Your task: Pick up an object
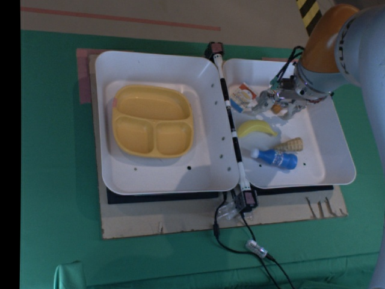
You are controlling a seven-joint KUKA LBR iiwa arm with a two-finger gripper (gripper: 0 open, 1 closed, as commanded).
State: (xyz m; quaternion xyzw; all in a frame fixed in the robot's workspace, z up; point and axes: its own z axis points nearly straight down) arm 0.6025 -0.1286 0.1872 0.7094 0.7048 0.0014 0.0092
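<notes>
In the right bin: tool (272, 106) low over the upper middle, arm coming in from the right w/ orange band above the wrist.
Tool state: can't tell if apart or together, too much clutter at the tip from up here.
Nearest target: small orange-and-white item (277, 108) right under the tool, mostly hidden by it; looks like the likely pick, though that's a guess.
Close neighbours: white packet w/ red-orange print (242, 97) just left of the tool, banana (257, 128) just below it.
Further off: cone (290, 144) and blue bottle (275, 158) nearer the front, both lying flat, well apart from the tool.
Risk 1: things crowd here, so a grab could nudge the packet or banana, or catch two at once.
Risk 2: target is small and half hidden; a slightly off closure prob. comes up w/ nothing.
Risk 3: banana is curved and smooth, would likely roll if bumped.
Left bin (155, 65): yellow divided tray (153, 120) sitting in it, not involved.
Table: green cover (54, 161), cables trailing at the front.
</notes>
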